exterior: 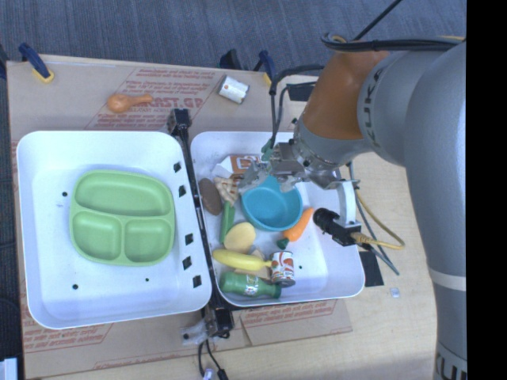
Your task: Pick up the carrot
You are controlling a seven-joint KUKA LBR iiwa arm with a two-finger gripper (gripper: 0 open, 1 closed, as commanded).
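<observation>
The carrot (299,224) is a small orange piece lying in the right bin (342,269), against the right side of a blue bowl (272,206). My gripper (274,170) hangs over the far rim of that bowl, up and to the left of the carrot and apart from it. The grey arm with its orange band comes in from the upper right and hides the bin's far right corner. A black fitting on the arm (333,226) sits just right of the carrot.
The right bin also holds a banana (240,260), a yellow fruit (239,236), a green bottle (249,285), a small can (283,267), a green vegetable (228,218) and a brown item (210,195). In the left bin (40,236) lies a green divided plate (123,216).
</observation>
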